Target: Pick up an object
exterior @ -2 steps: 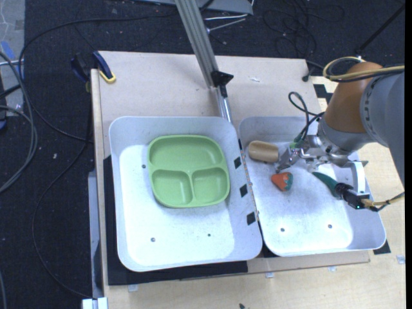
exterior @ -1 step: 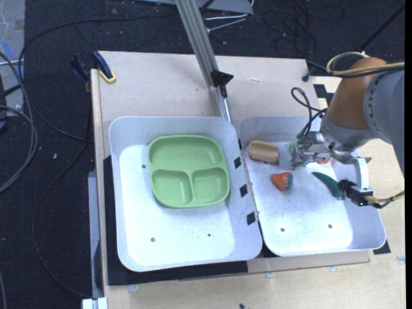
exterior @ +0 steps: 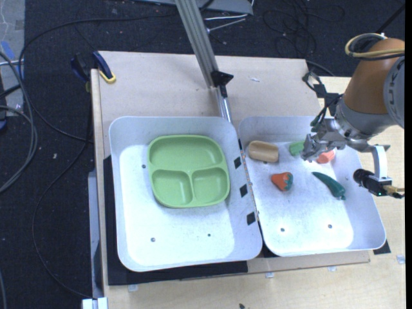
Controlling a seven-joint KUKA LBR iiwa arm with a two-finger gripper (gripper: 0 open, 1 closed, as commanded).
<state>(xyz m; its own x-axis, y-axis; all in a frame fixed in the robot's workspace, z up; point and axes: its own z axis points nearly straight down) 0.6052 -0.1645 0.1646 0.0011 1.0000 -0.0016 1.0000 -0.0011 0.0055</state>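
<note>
Landmark: the right bin (exterior: 322, 237); all places below are given against it.
Arm: the grey arm (exterior: 373, 89) with its orange band comes in over the right bin's far right corner, and the frame edge cuts off its upper part.
Gripper: the gripper (exterior: 313, 148) hangs low over the bin's far right part; whether it is open or closed cannot be made out.
Hidden: a small green piece (exterior: 296, 149) and a reddish piece (exterior: 326, 158) poke out beside the gripper, too covered to identify.
Tan roll (exterior: 263, 151): far left part of the bin, long axis running left to right.
Orange-and-green vegetable (exterior: 282, 181): near the bin's middle.
Green pepper (exterior: 330, 185): right of middle, long axis slanting from far left to near right.
Green plate (exterior: 189, 170): in the left bin (exterior: 135, 237) beside the right bin.
</note>
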